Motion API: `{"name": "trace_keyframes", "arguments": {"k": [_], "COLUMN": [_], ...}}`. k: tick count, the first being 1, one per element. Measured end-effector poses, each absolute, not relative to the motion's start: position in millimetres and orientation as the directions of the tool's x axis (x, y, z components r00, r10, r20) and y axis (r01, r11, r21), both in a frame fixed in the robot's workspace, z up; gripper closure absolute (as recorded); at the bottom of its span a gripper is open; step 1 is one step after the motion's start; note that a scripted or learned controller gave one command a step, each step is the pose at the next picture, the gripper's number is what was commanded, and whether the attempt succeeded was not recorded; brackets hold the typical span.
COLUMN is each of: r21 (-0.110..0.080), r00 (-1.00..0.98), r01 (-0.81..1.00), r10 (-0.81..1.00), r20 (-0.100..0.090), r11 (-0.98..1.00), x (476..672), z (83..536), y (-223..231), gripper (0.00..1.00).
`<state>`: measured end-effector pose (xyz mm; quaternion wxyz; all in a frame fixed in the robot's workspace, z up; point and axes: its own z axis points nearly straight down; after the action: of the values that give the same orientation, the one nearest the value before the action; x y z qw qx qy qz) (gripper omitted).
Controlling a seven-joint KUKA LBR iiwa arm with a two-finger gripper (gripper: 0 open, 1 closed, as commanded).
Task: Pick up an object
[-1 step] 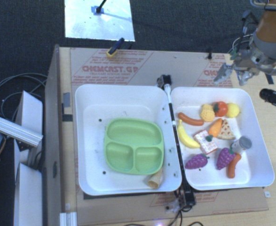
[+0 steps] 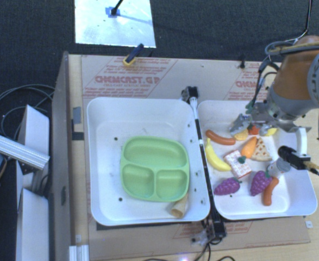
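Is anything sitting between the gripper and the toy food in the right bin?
Nothing visible does. The gripper is already low over the back of the right bin, right at the pile: the carrot, pizza slice and hot dog lie just in front of it. They crowd each other, so a clean single pick may be hard.

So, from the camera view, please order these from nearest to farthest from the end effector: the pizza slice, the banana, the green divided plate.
From the end effector at the right bin's far side:
1. Pizza slice, just in front of it, right bin.
2. Banana, near the divider, right bin.
3. Green divided plate, in the left bin.
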<state>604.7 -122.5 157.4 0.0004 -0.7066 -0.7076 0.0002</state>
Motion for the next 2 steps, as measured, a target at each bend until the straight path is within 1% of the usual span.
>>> {"name": "trace_keyframes", "arguments": {"k": [1,2], "r21": [0.005,-0.003], "r00": [-0.003,-0.002], "r01": [1.0,1.0], "r10": [1.0,1.0], "r20": [-0.001,0.0], "r11": [0.003,0.002], "x": [575.4,667.7], "z": [96,83], "y": [-138,-138], "gripper": [0.0,0.0]}}
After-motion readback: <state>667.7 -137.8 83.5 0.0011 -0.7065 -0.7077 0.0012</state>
